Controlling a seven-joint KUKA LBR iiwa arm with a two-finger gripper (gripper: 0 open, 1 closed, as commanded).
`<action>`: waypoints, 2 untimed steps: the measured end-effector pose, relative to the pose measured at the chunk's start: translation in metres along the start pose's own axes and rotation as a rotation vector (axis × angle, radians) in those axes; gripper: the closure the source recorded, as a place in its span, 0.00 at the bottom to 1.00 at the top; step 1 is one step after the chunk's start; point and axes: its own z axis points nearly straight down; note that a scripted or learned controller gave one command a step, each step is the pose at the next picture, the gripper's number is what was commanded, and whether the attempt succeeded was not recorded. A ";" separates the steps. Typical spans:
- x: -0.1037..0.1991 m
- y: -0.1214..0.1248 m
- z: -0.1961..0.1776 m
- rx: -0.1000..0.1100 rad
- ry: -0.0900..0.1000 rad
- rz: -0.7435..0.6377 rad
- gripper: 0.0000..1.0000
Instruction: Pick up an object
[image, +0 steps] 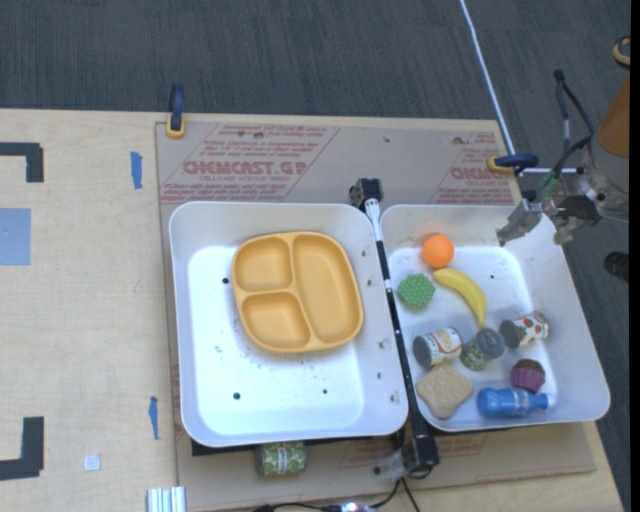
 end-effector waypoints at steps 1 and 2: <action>0.026 0.048 0.126 -0.005 -0.001 -0.002 0.00; 0.077 -0.031 0.127 -0.001 0.000 0.000 0.00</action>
